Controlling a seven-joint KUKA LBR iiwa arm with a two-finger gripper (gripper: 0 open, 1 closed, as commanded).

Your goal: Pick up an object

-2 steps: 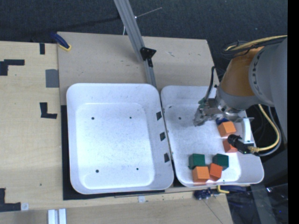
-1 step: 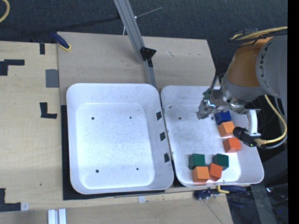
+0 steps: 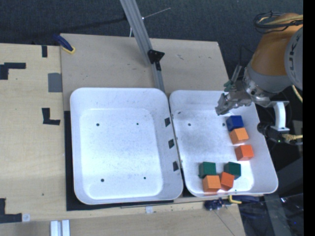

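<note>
**Blocks sit in the right bin, end effector above its upper corner**

Blocks, seven in all, lie in the right bin (image 3: 197, 136), and every one of them rests toward its right and lower parts. Going left to right across the table (image 3: 108, 65): black tape marks (image 3: 15, 69) and a grey patch (image 3: 54, 82) lie on the bare wood at the far left, and a blue-and-yellow clip (image 3: 64, 43) sits at the table's back edge. Next comes the left bin (image 3: 118, 146), its floor showing a few dark dots. A grey metal pole (image 3: 140, 28) slants down from the top to the gap between the two bins.

In the right bin, a green block (image 3: 207, 168) touches an orange block (image 3: 211, 183) below it; just beside them are a second orange block (image 3: 227, 180) and a second green block (image 3: 232, 169). Higher along the right wall, a blue block (image 3: 235, 122) touches an orange block (image 3: 239, 135), with another orange block (image 3: 244, 152) near below.

The end effector (image 3: 224, 107) hangs over the bin's upper right corner, just beside the blue block. No block shows between its fingers; whether they are spread or closed I cannot tell.
</note>
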